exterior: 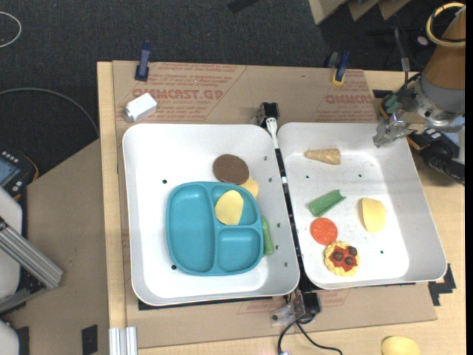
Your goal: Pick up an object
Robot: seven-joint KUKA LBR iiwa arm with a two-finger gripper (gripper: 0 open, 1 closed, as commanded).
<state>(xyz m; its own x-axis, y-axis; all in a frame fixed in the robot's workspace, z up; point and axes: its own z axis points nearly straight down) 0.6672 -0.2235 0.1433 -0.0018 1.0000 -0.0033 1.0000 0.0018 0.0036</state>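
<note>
I see the tool [386, 133] hanging at the far right corner of the right bin [421, 198], its grip state impossible to tell, nearest the tan cone piece [324, 155], and I judge a descent there could strike the bin's rim and miss.

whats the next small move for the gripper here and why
Probably move the gripper left and down over the tan wedge. The gripper sits at the right bin's upper right corner with nothing between its fingers, and that wedge is the nearest item, lying apart from the other pieces.
</note>
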